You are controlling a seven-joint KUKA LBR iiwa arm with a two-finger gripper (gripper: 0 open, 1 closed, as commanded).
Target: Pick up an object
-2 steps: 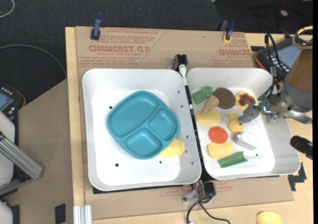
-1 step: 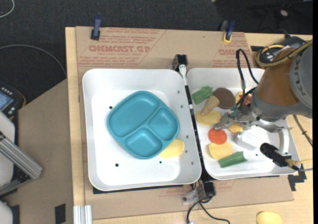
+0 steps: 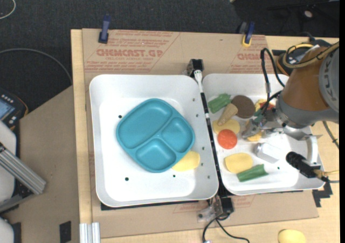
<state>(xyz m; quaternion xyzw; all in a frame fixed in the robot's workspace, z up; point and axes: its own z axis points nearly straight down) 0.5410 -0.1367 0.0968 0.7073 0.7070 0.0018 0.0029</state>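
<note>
1. The toys to pick from lie in the right bin (image 3: 232, 185), at the right middle of the frame: one red ball (image 3: 227, 139), one brown round toy (image 3: 243, 105), two green pieces (image 3: 218, 102) (image 3: 251, 172), and a few yellow or tan ones (image 3: 237, 161), maybe three.
2. The hand (image 3: 257, 129) is low in that bin, just right of the red ball. Toys crowd around it, so I cannot tell if it is apart or together, or if it has anything.
3. It looks like the reaching step; next, the hand must close on one toy and lift straight up.
4. The left bin (image 3: 102, 129) holds one blue tray (image 3: 155, 134) and one yellow toy (image 3: 187, 161) touching it.
5. Both bins sit on the surface (image 3: 135, 53).
</note>
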